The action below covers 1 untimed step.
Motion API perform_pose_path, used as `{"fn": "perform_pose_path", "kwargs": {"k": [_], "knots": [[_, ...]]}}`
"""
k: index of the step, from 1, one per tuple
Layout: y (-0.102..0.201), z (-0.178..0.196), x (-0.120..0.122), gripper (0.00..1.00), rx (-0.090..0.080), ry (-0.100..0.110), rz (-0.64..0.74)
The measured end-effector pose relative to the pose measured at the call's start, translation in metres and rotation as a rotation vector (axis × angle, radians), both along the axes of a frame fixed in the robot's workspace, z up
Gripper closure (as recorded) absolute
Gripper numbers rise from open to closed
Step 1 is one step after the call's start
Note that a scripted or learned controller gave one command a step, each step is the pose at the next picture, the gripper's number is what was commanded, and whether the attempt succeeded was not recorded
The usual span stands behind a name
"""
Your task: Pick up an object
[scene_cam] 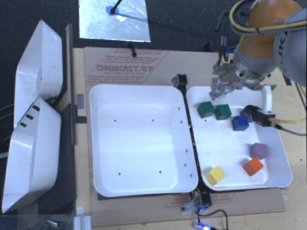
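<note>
Bench: cardboard sheet under two white bins side by side, dark floor beyond, a shiny metal plate at the far edge.
Left bin (139, 92): well away from the fingers, bare white floor.
Right bin (280, 174): holds all six blocks, so the arm works over this one.
Gripper (217, 94): hangs over the far left part of the right bin, pointing down; whether the fingers are open or closed I cannot tell, and nothing is seen between them.
Green blocks (206, 109): a pair, touching each other, just below the fingertips, nearest targets.
Blue block (240, 123): a little further off, beside the pair.
Purple block (258, 150), orange block (253, 166), yellow block (215, 175): well apart from the fingers, toward the near edge.
Judgement: the gripper seems lined up for the left green block; its neighbour pressing against it may crowd one finger.
</note>
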<state>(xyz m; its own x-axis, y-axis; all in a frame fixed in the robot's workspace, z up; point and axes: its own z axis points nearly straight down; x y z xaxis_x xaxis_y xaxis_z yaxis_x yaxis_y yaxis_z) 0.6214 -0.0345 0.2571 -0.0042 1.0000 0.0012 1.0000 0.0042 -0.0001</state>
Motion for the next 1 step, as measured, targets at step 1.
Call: {"fn": "perform_pose_path", "kwargs": {"k": [1], "knots": [[0.0586,0.0003,0.0053,1.0,0.0,-0.001,0.001]]}}
